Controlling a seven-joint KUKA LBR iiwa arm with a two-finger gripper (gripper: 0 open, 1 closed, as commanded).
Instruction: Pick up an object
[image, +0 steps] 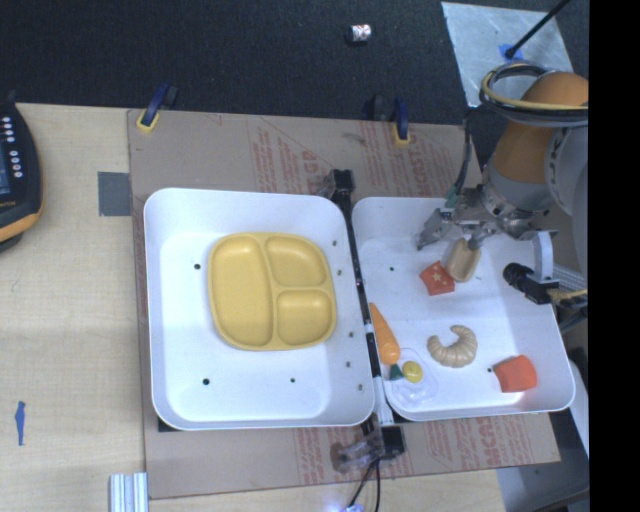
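My gripper (462, 236) hangs over the far part of the right bin (540, 400), open, its grey fingers (432, 234) splayed apart. Just below it, between them, a small tan piece (462, 261) rests on the bin floor; nothing shows it clamped. A red block (437, 279) touches the tan piece on its left. Nearer the front lie a tan croissant (454, 346), an orange-red block (516, 374), an orange carrot (384, 334) along the left wall, and a small yellow-green toy (409, 373).
The left bin (180, 390) bears a yellow divided plate (271, 290). A clear plastic piece (415, 392) sits at the right bin's front left corner. Clamps hold the cardboard base at its far edge. A controller (15, 170) lies at the far left.
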